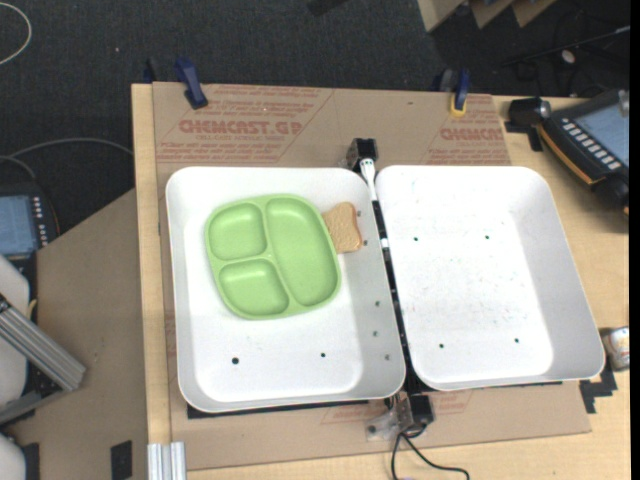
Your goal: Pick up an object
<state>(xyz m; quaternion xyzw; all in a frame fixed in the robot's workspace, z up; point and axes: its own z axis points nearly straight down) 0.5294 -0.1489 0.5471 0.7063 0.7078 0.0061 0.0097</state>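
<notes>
A small grey rounded shape [622, 344] pokes in low on the view's right edge, the side the arm reaches from. Too little of it shows to tell whether it belongs to the arm, and no pose can be read from it.

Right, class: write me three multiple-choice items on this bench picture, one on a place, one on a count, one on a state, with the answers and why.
1. Which bin holds the green plate?
A. left bin
B. right bin
C. neither

2. How many compartments does the plate have?
A. two
B. three
C. five

3. How does the tan cracker-like piece lie?
A. inside a compartment
B. against the plate's right rim
C. in the other bin

Answers: 1 A, it sits in the left bin. 2 B, ridges split it in three. 3 B, it touches the rim from outside.
</notes>
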